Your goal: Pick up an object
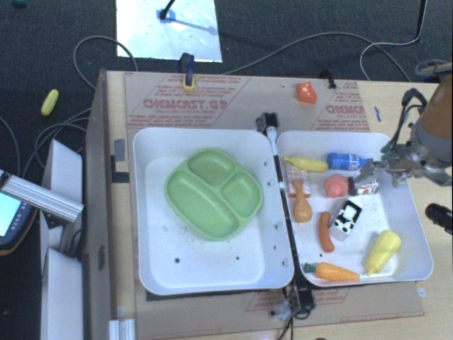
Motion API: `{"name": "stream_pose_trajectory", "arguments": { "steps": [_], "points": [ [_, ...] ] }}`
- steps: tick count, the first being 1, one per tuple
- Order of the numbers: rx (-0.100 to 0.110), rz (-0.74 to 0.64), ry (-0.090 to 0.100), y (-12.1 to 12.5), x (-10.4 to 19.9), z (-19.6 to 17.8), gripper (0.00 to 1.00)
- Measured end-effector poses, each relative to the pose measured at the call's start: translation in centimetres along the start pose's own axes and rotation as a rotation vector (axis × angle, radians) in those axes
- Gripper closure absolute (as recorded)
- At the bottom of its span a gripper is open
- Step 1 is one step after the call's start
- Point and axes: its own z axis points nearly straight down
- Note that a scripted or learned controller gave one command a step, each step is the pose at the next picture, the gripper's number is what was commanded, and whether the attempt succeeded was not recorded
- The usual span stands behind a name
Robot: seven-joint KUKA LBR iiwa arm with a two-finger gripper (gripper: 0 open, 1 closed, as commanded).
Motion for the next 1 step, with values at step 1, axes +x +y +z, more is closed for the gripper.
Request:
{"name": "stream_pose_trajectory", "arguments": {
  "steps": [1],
  "points": [
    [-0.001, 0.001, 0.000, -2.59, 2.32, 11.59, 0.00]
  ]
}}
